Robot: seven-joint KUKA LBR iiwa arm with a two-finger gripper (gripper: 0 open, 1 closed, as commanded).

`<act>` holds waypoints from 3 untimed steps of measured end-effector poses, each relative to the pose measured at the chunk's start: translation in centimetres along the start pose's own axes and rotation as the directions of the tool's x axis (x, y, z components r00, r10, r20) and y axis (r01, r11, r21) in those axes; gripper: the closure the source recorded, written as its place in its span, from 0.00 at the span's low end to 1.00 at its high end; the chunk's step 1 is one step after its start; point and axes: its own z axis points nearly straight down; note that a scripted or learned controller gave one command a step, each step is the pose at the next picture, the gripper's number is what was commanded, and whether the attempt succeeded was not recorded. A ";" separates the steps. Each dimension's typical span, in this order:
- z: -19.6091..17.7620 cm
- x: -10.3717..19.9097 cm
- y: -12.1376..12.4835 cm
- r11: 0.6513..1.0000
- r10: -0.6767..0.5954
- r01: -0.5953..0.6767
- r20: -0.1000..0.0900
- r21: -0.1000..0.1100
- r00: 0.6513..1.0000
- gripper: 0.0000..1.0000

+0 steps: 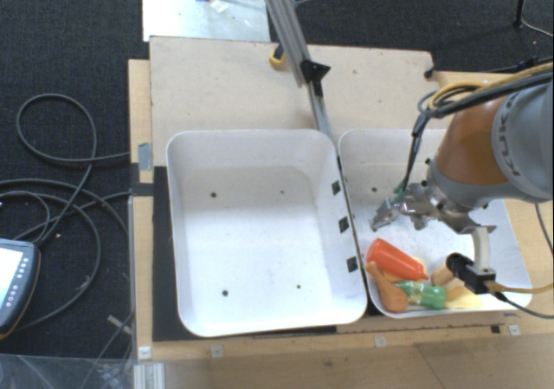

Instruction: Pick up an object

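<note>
My gripper (386,212) hangs over the middle of the right bin (368,146), pointing down and to the left. Nothing shows in its grip. Just below it, in the bin's near corner, lies a red-orange wedge-shaped object (396,259). Beside that are an orange carrot-like piece (387,288), a green object (425,294), a tan piece (442,274) and a yellow piece (464,297). The gripper sits a short way above and left of this pile, apart from it.
The left bin (176,205) stands against the right bin, sharing a raised middle wall (343,214). A slanted metal pole (290,23) crosses the back of the bench. Cables trail from the arm along the right bin's right rim.
</note>
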 end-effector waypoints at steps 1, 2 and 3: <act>2.0 0.0 0.0 1.000 0.000 0.000 0.001 -0.004 1.000 0.00; 0.8 0.0 0.1 1.000 0.001 -0.001 0.001 -0.008 1.000 1.00; -5.1 0.9 0.1 1.000 -0.006 0.006 0.002 -0.013 1.000 1.00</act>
